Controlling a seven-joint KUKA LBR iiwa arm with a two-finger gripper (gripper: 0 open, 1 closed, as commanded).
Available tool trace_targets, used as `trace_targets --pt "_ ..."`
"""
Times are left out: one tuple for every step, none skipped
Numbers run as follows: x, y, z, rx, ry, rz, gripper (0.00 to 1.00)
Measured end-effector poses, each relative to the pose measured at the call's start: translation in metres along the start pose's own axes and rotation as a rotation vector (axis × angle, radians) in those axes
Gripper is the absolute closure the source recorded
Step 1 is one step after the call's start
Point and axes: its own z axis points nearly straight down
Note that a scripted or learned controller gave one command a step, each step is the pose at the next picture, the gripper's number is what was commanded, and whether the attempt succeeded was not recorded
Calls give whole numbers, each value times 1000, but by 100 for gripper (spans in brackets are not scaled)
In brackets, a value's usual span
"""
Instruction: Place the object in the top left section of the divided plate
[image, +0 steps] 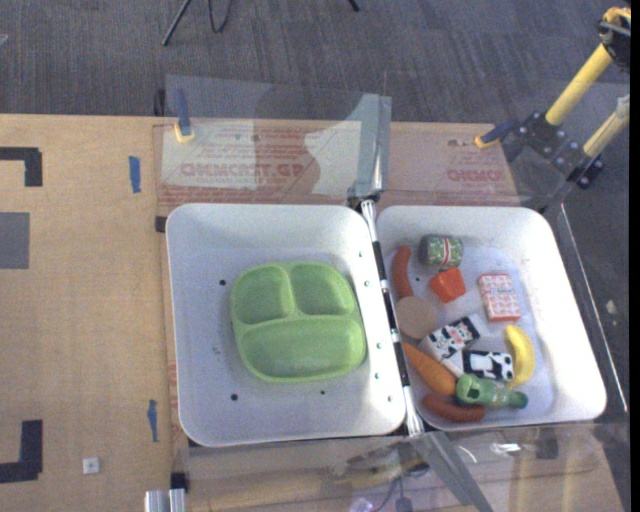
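The green plate is set in the left bin. The toys, a carrot, a banana and more, are kept in the right bin, so one must be carried left to the plate's top left part. How the gripper is set cannot be told.

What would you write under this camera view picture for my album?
A green divided plate waits in the left bin, while toy foods like a banana fill the right bin.
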Motion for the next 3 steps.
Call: trace_targets --pt "-2 -55 137 1 -3 -90 0" --pt "-4 -42 142 2 -3 -406 0" --pt "-98 -31 145 1 -2 -382 0"
